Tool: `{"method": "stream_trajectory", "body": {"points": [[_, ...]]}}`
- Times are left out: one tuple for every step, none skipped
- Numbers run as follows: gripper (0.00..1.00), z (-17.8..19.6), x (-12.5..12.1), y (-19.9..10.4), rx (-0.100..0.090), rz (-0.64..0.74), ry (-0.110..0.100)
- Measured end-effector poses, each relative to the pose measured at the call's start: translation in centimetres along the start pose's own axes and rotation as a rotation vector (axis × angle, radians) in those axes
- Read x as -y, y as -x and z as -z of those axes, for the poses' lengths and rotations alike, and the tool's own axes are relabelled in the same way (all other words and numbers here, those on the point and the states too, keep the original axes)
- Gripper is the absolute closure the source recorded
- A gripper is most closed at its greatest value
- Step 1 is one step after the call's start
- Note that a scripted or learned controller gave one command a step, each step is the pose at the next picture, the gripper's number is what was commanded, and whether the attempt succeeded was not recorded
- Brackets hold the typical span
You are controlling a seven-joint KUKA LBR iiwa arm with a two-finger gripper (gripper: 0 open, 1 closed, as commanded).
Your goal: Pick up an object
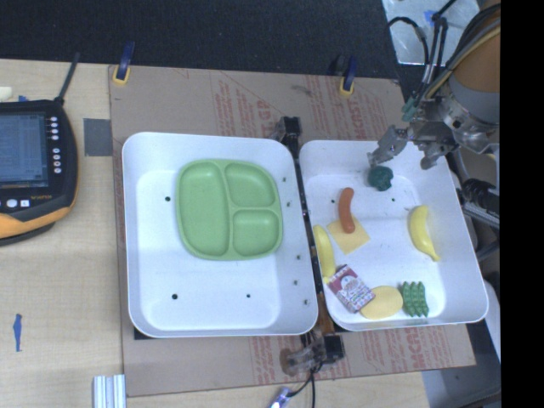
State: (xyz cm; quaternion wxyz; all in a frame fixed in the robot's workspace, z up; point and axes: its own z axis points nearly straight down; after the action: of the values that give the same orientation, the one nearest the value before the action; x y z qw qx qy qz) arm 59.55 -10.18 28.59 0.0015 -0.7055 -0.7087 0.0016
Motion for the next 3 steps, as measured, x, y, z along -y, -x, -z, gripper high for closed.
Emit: {"method": "stream_trajectory", "body": {"points": [[0.0, -9.6, -6.1, 2.7, 0.003, 0.0, 0.0], [0.0, -19.0, -6.0, 5.7, 0.001, -0.001, -0.003], [0.0, -19.3, -6.1, 11.1, 0.0, -0.002, 0.002]]}}
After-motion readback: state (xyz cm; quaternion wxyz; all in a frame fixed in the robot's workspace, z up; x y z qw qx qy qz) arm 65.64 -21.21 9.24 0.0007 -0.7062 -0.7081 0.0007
